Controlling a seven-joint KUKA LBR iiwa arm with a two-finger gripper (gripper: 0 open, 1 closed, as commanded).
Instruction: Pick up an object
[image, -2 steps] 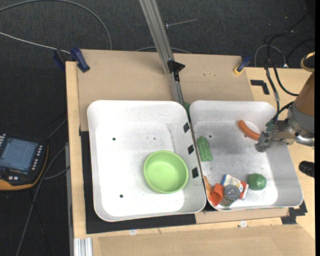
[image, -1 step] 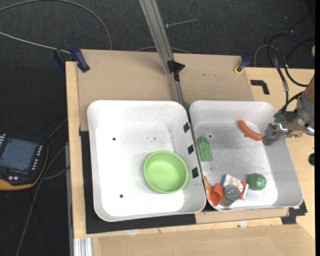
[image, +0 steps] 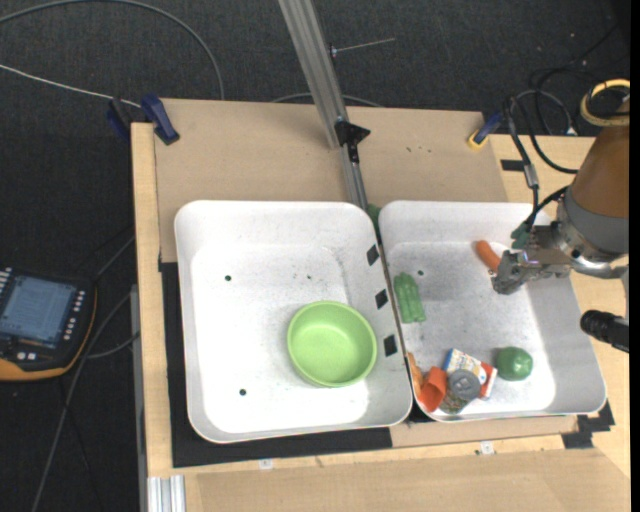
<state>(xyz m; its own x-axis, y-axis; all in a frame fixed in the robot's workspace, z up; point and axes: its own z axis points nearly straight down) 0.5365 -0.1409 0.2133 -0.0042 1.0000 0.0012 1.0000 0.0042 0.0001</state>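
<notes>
Orange and grey clutter sits nearest you: a small orange scoop-like piece (image: 432, 388) and a round grey-lidded packet (image: 464, 385) crowd the right white bin's (image: 560, 398) front edge, a round dark green ball (image: 513, 363) just beside them. Left of that bin, your pale green plastic bowl (image: 332, 343) lies alone. Farther back, a green ridged block (image: 409, 298) hugs the divider. Farthest, the gripper (image: 508, 274) hovers beside a small orange stick (image: 486, 254), probably its target; you cannot tell its grasp.

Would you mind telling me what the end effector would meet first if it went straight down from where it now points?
Probably the right bin's bare floor, beside the orange object; depth is unclear.
</notes>
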